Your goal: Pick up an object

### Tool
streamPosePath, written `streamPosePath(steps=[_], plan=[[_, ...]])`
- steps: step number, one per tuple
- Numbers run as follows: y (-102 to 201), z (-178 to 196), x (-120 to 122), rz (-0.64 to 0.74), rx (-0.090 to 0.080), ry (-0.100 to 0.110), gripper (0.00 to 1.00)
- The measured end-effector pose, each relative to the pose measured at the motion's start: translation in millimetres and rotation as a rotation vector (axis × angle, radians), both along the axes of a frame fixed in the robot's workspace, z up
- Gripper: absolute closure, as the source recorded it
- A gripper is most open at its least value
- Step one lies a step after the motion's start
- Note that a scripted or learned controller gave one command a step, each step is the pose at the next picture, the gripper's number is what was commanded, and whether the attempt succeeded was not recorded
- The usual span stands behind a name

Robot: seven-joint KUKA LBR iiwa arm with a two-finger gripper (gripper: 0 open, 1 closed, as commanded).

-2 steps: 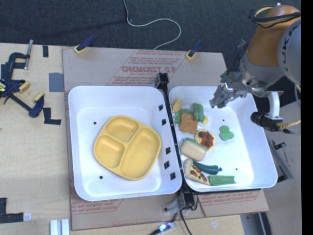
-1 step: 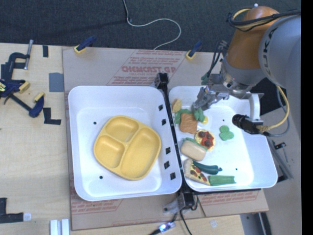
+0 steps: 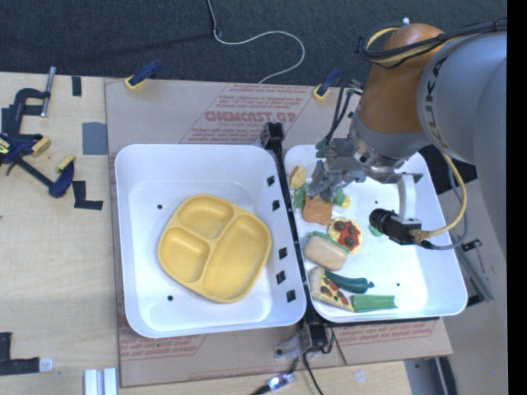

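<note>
Toy food pieces sit clustered in the left half of the right bin (image 3: 428, 299): an orange-brown piece (image 3: 317, 211) near the top, a small pizza-like round (image 3: 346, 234) just right of it, a tan bun-shaped piece (image 3: 326, 252) below, then a dark green pepper shape (image 3: 352, 283), a green piece (image 3: 375, 302) and a pizza slice (image 3: 328, 293) near the bin's front edge. A yellow piece (image 3: 297, 176) and a green piece (image 3: 300, 196) lie by the bin's left wall. Hand (image 3: 329, 189) is down over the upper part of this pile, just above the orange-brown piece, fingertips close to it; can't tell how far open it is or whether it has anything. Left bin (image 3: 140, 188) holds a yellow divided plate (image 3: 216, 247), lying flat, roughly centered. Both bins rest on a cardboard sheet (image 3: 239, 113) on the desk (image 3: 49, 262). Clamps (image 3: 29, 142) sit at the far left.
</note>
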State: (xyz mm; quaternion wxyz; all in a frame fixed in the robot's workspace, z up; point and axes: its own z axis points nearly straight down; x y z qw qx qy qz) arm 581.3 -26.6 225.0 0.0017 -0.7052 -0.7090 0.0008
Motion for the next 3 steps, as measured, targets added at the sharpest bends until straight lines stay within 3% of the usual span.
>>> streamPosePath(steps=[1,2,3], plan=[[38.8,8.9,-3.7,0.000,0.000,-0.002,1.00],[35.4,-11.6,-9.4,-0.004,-0.003,0.001,1.00],[29.9,0.5,-11.0,-0.003,-0.001,-0.003,1.00]])
